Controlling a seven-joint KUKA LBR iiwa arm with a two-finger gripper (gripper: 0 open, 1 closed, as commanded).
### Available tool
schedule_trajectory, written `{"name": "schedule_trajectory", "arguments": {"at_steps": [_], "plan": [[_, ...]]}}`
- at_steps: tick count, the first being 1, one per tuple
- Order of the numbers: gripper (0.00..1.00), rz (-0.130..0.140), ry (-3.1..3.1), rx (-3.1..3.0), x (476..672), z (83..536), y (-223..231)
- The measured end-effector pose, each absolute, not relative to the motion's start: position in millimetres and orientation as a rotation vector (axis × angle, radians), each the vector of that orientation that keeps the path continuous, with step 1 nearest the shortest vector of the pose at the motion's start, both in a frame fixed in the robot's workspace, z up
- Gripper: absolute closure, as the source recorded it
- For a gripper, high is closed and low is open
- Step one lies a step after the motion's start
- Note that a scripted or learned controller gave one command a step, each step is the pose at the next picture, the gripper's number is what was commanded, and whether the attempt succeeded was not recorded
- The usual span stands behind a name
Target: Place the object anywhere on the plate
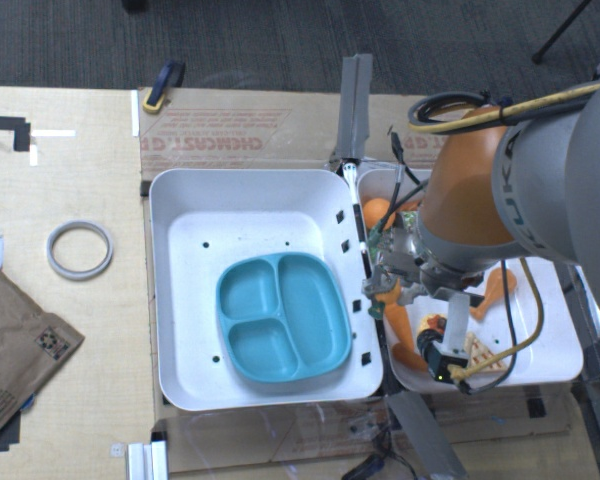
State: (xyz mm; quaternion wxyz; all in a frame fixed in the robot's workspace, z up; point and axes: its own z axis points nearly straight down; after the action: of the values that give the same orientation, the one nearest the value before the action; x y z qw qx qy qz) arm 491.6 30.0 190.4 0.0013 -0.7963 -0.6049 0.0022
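Pale bench boards carry two white bins, and the blue three-part plate [280,313] lies flat in the middle of the left bin [180,268], open from above, so a drop anywhere on it would count. Right of the plate, across the wall in the right bin [555,353], the gripper [398,280] hangs low over the orange pieces [400,336], probably to pick one. The wrist hides it, so I cannot tell whether it is clenched or released, and none of the pieces is on the plate yet.

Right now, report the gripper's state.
Gripper: cannot be told. It is over the right bin, not over the plate.
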Motion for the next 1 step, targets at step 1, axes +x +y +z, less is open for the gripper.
{"name": "schedule_trajectory", "arguments": {"at_steps": [1], "plan": [[1.0,0.007,-2.136,-2.302,519.2,198.9,92.1]]}}
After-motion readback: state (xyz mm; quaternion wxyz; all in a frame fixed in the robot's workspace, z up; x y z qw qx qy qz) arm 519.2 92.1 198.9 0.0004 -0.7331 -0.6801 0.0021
